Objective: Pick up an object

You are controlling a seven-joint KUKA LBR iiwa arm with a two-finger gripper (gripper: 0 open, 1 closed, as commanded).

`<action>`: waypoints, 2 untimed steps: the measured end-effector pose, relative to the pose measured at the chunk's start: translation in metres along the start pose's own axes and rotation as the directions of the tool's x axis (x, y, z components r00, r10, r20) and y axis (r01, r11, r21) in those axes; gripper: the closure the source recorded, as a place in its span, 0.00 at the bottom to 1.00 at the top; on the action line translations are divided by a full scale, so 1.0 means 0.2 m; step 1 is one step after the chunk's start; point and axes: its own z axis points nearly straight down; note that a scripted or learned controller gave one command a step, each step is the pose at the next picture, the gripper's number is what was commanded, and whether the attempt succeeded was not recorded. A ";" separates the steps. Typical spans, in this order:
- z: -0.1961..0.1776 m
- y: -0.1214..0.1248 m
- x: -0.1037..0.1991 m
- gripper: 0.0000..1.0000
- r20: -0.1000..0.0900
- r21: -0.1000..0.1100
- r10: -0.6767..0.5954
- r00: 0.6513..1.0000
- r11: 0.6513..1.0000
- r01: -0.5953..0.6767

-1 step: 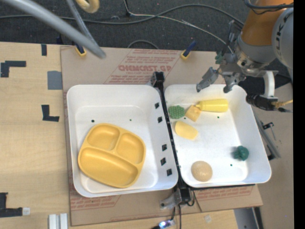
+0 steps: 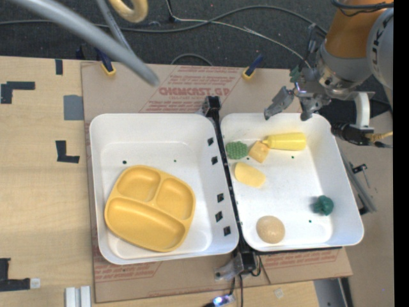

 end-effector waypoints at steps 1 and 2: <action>0.28 -0.04 -0.03 0.00 0.000 0.006 0.001 1.000 1.000 -0.001; 0.57 -0.07 -0.07 0.00 0.000 0.006 0.002 1.000 1.000 -0.002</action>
